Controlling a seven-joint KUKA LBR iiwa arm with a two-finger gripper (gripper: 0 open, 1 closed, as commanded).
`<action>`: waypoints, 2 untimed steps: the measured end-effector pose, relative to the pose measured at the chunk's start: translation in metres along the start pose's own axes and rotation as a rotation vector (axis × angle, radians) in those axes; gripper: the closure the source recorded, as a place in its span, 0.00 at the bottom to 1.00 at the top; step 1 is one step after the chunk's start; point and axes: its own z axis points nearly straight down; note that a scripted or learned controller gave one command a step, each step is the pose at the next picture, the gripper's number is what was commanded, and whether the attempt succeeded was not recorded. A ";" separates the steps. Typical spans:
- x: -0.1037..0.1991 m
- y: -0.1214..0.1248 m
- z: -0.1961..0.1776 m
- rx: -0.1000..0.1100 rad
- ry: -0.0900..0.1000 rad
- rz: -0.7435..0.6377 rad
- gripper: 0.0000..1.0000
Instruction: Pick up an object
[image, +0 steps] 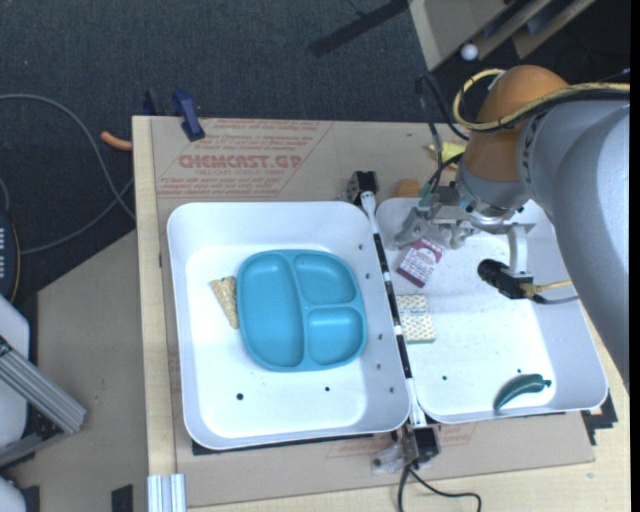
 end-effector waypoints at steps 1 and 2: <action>-0.003 -0.006 0.000 0.002 0.000 0.001 0.00; 0.000 0.000 0.000 -0.001 0.001 0.000 0.00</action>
